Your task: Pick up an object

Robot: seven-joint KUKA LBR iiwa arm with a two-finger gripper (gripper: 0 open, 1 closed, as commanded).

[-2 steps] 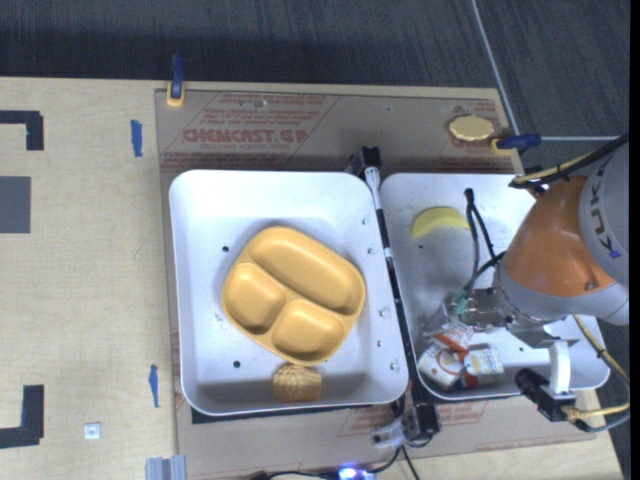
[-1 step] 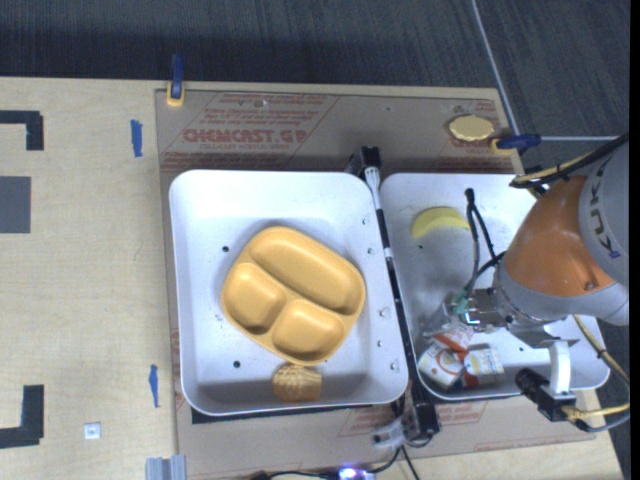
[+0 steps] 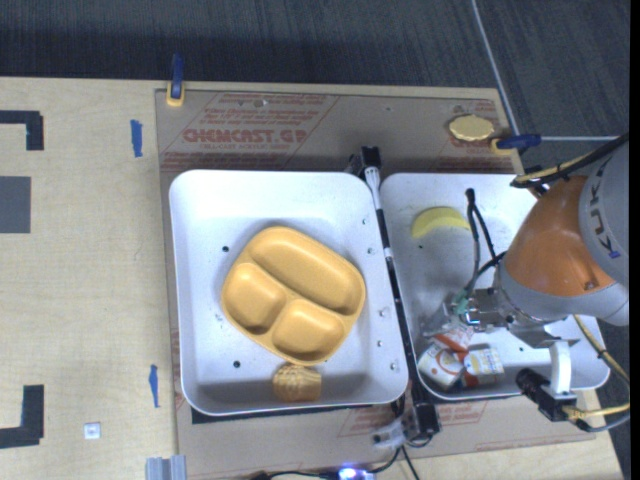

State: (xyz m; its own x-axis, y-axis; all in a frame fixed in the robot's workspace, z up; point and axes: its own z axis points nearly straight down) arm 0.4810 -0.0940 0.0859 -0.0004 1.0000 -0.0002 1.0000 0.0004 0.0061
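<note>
Yellow plastic catches my eye first: a three-compartment tray [image 3: 292, 292] lies in the left bin [image 3: 190, 268], tilted so its long side runs from ten o'clock to four o'clock, and it fills most of that bin's floor. Just below it, at six o'clock and touching the tray's lower edge, sits a small tan woven-looking ball [image 3: 297, 380] close to the bin's near wall. In the right bin [image 3: 400, 268] I see a yellow banana-shaped piece [image 3: 441, 221] at twelve o'clock, lying flat near the far wall, and a cluster of small things at six o'clock: a white cup-like piece with red and orange marks [image 3: 450, 360] and a small pale packet [image 3: 484, 363] just beside it, both against the near wall.

My arm [image 3: 560, 258] comes in from three o'clock, its orange band over the right half of that bin. The claw [image 3: 470, 308] hangs low above the cluster, wrapped in cables, and I cannot tell whether it is spread or closed, nor whether anything sits in it.

For room: the left bin has bare floor only along its rims, widest at nine o'clock and at three o'clock. The right bin has open floor at its centre, between the banana piece and the cluster. A black divider strip [image 3: 385, 258] runs between the two bins. On the desk [image 3: 80, 268] beyond them, at one o'clock, lies a tan disc [image 3: 471, 128].
</note>
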